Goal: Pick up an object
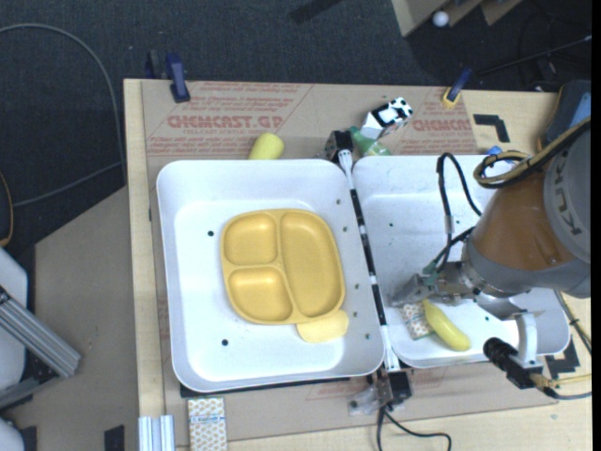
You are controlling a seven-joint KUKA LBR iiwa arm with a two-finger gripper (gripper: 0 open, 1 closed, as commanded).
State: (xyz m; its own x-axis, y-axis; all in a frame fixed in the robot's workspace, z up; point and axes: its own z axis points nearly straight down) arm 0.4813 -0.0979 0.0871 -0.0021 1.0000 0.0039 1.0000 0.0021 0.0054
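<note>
View from above the worktop (141, 252), which is carrying two white bins side by side. The left bin (188, 280) is holding a yellow divided plate (282, 266) near its centre, with a pale yellow piece (324, 327) peeking out from under the plate's near edge. The right bin (404, 205) is holding a yellow banana (445, 328) and a small speckled block (414, 319), both lying close to the bin's near-left corner, the block just beside the banana. The arm is reaching over the right bin from its right edge, and the gripper (434, 287) is hovering low, just above the banana and block. Whether the jaws are spread or pressed together cannot be told, since the wrist is covering them. No object is visibly held.

Risks, as a judgement: with two items crowded near the bin wall, the jaws may be closing on both, nudging the banana aside, or striking the wall; the banana's rounded surface may also be slipping free.
</note>
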